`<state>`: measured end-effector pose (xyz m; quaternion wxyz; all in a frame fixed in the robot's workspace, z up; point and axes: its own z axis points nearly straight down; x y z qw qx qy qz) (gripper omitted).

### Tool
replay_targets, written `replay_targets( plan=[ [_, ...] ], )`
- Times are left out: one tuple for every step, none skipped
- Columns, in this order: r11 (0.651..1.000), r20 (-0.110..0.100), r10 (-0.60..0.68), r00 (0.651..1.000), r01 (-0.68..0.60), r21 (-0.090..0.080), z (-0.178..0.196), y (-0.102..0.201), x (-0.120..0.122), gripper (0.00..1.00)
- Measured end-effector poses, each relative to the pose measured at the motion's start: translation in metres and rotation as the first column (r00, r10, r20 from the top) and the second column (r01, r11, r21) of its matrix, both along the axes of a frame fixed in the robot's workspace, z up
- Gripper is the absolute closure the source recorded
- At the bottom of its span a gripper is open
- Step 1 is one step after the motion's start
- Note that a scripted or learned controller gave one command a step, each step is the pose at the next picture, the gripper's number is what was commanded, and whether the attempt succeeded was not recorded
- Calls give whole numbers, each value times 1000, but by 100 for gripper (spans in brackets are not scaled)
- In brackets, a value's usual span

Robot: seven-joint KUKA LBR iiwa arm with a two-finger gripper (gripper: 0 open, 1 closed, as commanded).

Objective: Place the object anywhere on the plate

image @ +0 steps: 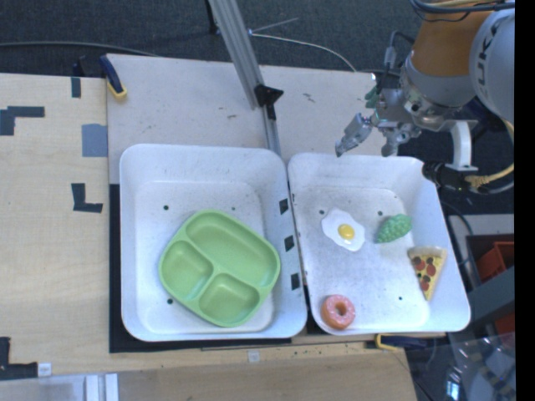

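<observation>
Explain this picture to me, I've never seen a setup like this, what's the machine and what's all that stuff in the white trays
This is one photo from a fixed camera above a workbench, looking down at a slant. The grey and orange machine at the upper right is a robot arm. At its end is its hand, two fingers for picking things up. It hangs above the far edge of the right tray, with nothing between its fingers.

The right tray holds toy food: a fried egg, a green leafy vegetable, a pizza slice and a pink doughnut. The left tray holds a green plate with three compartments, nothing on it. The job is to move a toy onto that plate, and that has not happened yet.
</observation>
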<state>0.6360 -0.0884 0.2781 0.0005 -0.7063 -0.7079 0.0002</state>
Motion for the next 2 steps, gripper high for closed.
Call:
replay_targets(
  plan=[
    [1000, 0, 0, 1000, 0, 0, 0, 0, 0, 0],
    [1000, -6, 0, 1000, 0, -1, -59, 8, 4, 0]
  ],
)
